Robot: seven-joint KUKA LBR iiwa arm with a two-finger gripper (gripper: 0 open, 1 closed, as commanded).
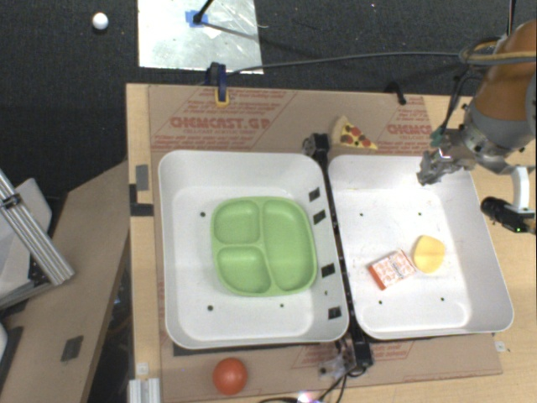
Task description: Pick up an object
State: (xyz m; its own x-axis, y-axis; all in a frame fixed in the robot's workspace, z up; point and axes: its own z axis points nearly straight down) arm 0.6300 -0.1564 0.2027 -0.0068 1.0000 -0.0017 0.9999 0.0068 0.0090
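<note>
At the upper right of the frame, the grey metal tool (pixel 433 168) hangs over the far edge of the right shallow white plastic bin (pixel 470 313); whether it is apart or together cannot be told. Lower in that bin lie a yellow rounded block (pixel 429 253) and, touching it, a small red-and-white carton (pixel 391 269). The left bin (pixel 180 309) holds a green sectioned plate (pixel 263 245).

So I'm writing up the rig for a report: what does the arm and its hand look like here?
The arm is rounded, with an orange-brown band above a grey wrist section. A thin dark cable runs across the bench top toward it, and a black fitting sticks out beside its lower part. The hand is small, grey metal, blocky, with dark details; it is too small to make out markings.
</note>
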